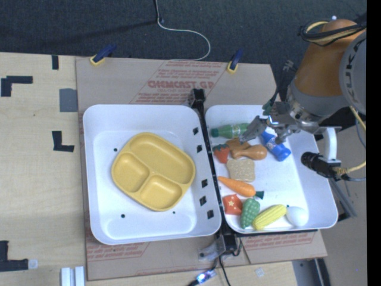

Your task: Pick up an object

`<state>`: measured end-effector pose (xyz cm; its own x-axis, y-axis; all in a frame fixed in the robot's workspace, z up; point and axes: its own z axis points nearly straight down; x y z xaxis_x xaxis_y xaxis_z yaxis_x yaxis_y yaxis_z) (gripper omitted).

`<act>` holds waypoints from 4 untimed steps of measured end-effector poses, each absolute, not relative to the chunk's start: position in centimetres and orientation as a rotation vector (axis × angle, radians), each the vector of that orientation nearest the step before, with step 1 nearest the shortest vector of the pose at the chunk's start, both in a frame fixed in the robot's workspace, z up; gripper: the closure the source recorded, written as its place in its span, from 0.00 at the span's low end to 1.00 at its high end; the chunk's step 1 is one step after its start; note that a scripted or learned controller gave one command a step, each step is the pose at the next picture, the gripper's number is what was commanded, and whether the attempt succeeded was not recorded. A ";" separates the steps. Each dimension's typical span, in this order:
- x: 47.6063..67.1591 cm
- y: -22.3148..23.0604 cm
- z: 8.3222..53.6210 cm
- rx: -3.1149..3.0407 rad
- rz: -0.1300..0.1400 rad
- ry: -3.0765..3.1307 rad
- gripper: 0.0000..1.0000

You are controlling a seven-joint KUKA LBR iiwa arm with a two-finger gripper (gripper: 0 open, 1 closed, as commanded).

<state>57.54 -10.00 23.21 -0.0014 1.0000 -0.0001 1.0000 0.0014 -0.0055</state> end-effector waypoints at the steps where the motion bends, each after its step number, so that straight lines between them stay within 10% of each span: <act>1: 58.2 -9.9 17.1 -2.216 0.008 -2.219 0.00; 3: 57.4 -10.1 8.5 -2.223 0.003 -2.226 0.00; 4: 57.6 -10.0 9.8 -2.224 -0.006 -2.228 1.00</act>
